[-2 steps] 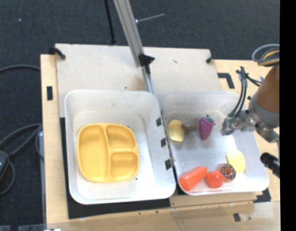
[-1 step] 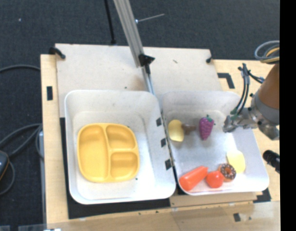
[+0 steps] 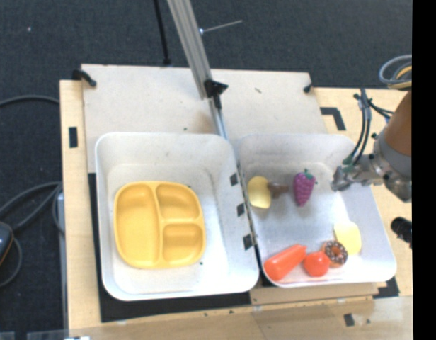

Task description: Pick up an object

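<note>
Currently the hand sits over the right bin near its 3 o'clock wall. You cannot tell from this view whether it is spread or closed, and nothing shows in it. The nearest object, the grape, lies just beside it at 9 o'clock, long axis running 12 to 6. The lemon lies near at 6 o'clock.
</note>
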`<action>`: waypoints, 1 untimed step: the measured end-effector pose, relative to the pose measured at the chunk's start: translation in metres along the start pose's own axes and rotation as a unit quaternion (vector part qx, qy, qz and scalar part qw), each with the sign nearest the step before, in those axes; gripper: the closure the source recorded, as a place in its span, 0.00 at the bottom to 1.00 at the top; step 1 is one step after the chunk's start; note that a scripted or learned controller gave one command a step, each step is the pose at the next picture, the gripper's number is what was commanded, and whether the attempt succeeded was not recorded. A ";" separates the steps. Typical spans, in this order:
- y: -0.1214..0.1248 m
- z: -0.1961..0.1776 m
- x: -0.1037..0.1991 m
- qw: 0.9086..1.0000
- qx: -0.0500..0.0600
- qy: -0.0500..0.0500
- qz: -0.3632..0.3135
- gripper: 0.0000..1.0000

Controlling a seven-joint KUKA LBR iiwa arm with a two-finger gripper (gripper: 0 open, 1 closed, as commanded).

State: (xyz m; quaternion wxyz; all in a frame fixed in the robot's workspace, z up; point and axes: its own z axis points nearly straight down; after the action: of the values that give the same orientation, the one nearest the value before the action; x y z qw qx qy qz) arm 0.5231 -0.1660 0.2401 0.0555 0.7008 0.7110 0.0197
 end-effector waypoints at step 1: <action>0.003 -0.011 -0.002 1.000 -0.004 -0.002 -0.003 1.00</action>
State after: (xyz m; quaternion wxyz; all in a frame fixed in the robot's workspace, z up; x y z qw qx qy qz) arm 0.5246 -0.1674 0.2510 0.0599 0.6985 0.7128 0.0207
